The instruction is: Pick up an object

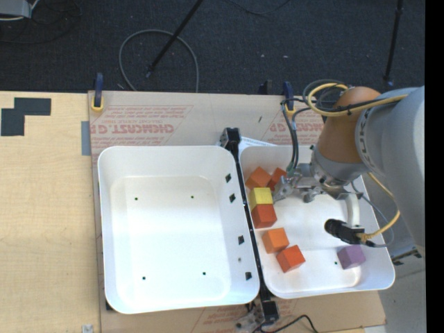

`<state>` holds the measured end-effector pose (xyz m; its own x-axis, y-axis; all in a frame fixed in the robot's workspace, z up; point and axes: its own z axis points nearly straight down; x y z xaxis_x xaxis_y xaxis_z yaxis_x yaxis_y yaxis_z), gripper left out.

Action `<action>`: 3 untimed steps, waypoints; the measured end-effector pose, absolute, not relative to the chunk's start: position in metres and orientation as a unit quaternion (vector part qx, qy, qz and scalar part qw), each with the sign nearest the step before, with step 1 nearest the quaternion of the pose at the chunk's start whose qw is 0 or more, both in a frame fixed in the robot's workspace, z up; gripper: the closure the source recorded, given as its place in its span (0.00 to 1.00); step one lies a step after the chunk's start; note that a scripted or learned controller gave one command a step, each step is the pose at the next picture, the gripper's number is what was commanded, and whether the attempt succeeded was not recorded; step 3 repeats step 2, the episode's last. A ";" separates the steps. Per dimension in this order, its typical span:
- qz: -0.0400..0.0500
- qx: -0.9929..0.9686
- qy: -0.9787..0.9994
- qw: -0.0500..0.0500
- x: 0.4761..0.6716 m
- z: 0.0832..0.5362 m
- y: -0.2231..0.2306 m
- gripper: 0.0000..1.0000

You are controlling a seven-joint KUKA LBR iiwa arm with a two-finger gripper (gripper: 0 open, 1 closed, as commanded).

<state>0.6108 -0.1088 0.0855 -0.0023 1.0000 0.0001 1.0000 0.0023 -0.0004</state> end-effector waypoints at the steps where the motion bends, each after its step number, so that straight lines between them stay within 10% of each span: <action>1: 0.000 -0.707 -0.707 0.000 0.664 0.089 -0.104 0.00; 2: 0.000 -0.707 -0.707 0.000 0.663 0.099 -0.104 1.00; 3: 0.000 -0.707 -0.707 0.000 0.663 0.099 -0.104 1.00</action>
